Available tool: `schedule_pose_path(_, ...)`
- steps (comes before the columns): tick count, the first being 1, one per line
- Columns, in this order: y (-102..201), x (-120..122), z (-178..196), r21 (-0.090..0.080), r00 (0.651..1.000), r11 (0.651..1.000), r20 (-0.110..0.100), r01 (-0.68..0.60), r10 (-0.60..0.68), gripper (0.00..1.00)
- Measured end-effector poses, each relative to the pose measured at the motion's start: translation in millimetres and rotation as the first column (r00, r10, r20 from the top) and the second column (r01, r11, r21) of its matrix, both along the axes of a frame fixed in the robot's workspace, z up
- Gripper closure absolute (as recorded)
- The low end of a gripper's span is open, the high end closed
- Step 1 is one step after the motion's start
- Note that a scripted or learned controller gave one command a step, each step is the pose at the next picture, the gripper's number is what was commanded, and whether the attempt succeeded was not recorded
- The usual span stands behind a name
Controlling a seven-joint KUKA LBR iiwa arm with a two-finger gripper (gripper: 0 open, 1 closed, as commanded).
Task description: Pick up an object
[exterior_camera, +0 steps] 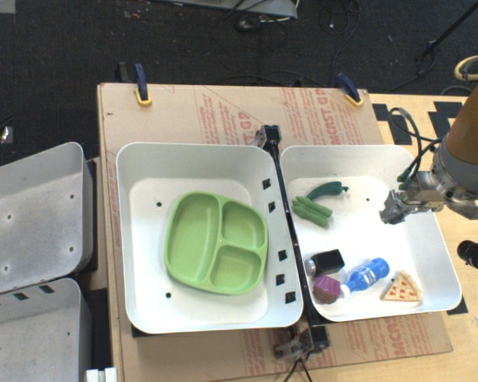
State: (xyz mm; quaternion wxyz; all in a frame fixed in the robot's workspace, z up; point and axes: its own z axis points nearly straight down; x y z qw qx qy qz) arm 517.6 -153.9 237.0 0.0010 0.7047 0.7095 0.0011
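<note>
Dark carpet strewn with cables surrounds the bench (223, 106), whose cardboard-covered top is clamped at the back and carries the two white bins you work over. Start your survey at the left bin (139, 173): it holds a green divided plate (217, 243) lying flat, broad and shallow, with little for two fingers to bite on, so I would pass over it. Cross the black divider into the right bin (358, 161) and you have better candidates. Toward the back lie a light green ridged piece (311, 210) and, just beside it, a darker green curved piece (328, 189); both look slim and graspable, but they sit close enough that one may be nudged while you close on the other. Nearer the front edge, a black block (327, 260), a purple object (328, 288) and a blue bottle (365, 274) crowd together, touching or nearly so, and a round bottle on its side may well roll away from the fingers. A pizza-slice toy (401, 289) lies flat in the front right corner, close to the wall. Your gripper (396, 210) hangs over bare floor at the right side of this bin with nothing in it, and how wide it stands I cannot tell from above. Choose one target, line the fingers across its narrow side, and descend straight.
</note>
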Motion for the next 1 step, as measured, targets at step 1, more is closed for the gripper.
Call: schedule_pose_path(1, 41.2, 13.6, -1.9, 0.000, 1.000, 1.000, -0.001, 0.000, 0.000, 1.00)
